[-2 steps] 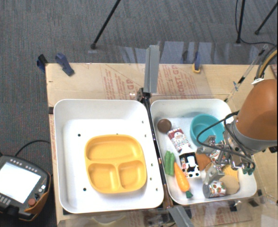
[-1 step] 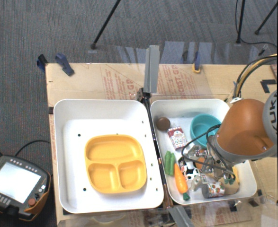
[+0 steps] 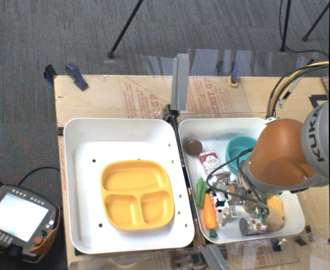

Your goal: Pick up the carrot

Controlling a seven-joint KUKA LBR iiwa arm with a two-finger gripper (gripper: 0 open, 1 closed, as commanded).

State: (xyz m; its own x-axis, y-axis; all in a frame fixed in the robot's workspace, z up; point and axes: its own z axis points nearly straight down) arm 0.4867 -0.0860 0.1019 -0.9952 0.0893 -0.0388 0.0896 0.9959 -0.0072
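Half-hidden claw (image 3: 225,202) beside carrot (image 3: 209,211); wrist (image 3: 277,156) covers teal bowl (image 3: 239,148).

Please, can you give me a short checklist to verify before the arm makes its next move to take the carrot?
1. Carrot visible and uncovered in the right bin, near its left wall: ok.
2. Gripper close beside the carrot, on its right: ok.
3. Carrot between the fingers: not ok, it lies apart.
4. Space around carrot: not ok, a green vegetable touches its upper end.
5. Finger opening: cannot tell.
6. Small can out of the way: ok.
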